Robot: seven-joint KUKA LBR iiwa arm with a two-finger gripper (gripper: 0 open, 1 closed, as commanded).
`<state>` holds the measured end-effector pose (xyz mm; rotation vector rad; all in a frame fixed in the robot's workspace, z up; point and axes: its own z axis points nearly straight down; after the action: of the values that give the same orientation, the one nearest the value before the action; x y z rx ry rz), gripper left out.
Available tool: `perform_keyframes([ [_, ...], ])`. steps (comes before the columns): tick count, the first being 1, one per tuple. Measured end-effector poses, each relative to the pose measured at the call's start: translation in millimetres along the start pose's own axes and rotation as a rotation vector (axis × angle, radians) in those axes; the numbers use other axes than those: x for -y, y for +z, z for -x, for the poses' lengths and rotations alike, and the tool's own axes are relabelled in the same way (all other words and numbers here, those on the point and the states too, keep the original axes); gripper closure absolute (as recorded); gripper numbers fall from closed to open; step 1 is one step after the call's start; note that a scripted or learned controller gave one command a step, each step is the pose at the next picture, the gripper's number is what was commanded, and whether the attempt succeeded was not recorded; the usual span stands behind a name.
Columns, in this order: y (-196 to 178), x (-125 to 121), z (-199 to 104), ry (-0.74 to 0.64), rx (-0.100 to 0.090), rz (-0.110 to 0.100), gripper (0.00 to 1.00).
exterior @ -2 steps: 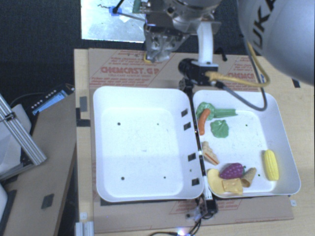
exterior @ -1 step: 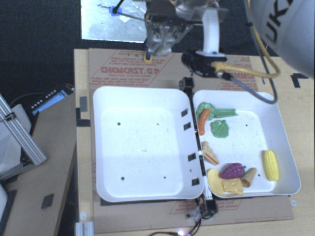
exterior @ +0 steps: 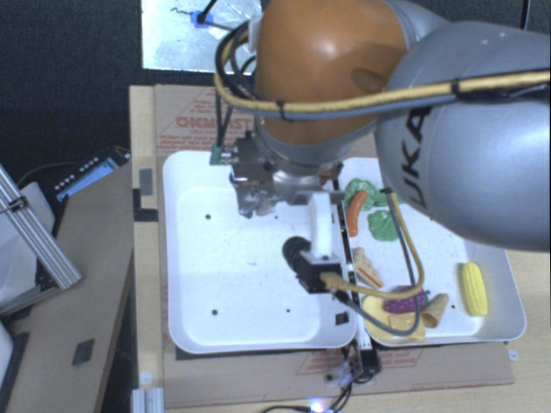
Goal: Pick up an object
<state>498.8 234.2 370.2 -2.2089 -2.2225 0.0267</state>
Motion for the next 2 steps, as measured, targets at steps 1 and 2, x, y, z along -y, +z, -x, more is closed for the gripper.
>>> perform_keyframes([
  [1,-149.2,15.3,4.8,0.0,-0.015,0.033,1.0],
  [2,-165.8,15.2,0.9,0.001,-0.009,0.021,1.0],
])
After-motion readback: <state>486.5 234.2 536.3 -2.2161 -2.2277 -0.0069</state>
